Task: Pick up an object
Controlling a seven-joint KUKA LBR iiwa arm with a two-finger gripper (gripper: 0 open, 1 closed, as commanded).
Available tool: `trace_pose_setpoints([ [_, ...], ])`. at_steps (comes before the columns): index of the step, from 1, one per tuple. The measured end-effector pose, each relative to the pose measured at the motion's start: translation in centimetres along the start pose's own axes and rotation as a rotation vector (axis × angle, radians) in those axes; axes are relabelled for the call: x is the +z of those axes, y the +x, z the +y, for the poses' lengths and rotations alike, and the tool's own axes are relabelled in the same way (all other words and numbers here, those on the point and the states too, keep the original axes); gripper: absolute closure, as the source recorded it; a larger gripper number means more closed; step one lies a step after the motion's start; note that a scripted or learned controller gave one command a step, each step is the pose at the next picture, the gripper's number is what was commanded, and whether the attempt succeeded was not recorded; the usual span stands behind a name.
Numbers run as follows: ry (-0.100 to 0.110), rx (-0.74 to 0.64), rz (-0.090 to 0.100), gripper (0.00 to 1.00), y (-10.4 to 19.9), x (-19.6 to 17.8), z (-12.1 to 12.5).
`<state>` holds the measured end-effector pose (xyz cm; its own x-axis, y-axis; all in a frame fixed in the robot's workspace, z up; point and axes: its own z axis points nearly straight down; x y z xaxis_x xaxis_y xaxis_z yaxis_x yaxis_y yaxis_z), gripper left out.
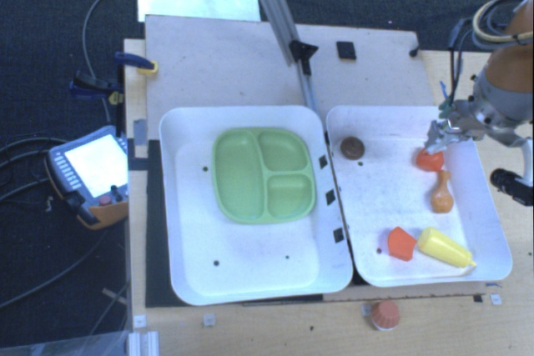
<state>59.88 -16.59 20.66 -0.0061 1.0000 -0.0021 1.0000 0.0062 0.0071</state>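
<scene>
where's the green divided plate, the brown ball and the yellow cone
green divided plate (pixel 264 174): camera view, ridge where its compartments meet
brown ball (pixel 352 147): camera view, middle of its top
yellow cone (pixel 445 248): camera view, middle of its body

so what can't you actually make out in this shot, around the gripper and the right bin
- Gripper, camera view: too small and blurred to tell whether it touches the red object right under it.
- Red object: its upper edge is covered by the gripper, so its shape is unclear.
- Arm: cut off by the picture's right edge.
- Small reddish round thing on the bench in front of the right bin: too blurred to identify.
</scene>
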Motion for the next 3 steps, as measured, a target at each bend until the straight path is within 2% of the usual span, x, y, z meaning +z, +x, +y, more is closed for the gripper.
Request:
trace_pose_setpoints([
  [1,0.002,-0.001,0.001,1.0,0.0,-3.2,0.2],
  [3,0.004,-0.005,0.003,1.0,11.2,-4.8,1.4],
])
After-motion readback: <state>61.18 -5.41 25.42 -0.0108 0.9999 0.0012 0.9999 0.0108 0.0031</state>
